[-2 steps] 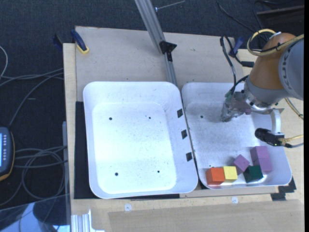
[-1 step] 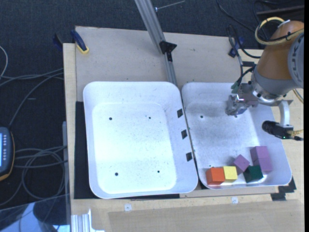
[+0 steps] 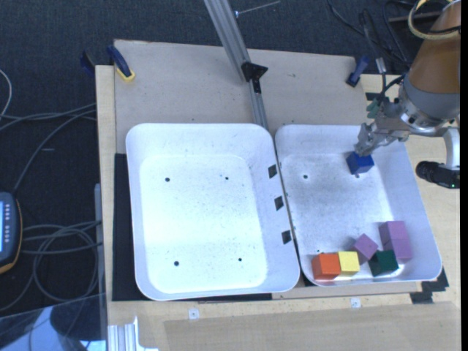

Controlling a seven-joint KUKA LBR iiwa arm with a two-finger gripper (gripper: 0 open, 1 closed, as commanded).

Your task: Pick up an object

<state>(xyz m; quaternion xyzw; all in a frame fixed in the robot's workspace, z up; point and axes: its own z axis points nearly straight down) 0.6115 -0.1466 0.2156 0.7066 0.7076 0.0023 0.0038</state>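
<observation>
Orange cube [image 3: 327, 265] sits nearest; gripper [image 3: 365, 146] pinches small blue block [image 3: 360, 163] in right white bin [image 3: 409, 181]; lift straight, slowly.

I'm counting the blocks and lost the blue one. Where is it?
The blue block is in the right bin, near its upper right, directly beneath the gripper, well away from the blocks clustered in the bin's lower right corner.

Arm's jaws gripping blue block [image 3: 360, 163] above right bin [image 3: 322, 218], coloured blocks [image 3: 362, 256] clustered at near corner
</observation>
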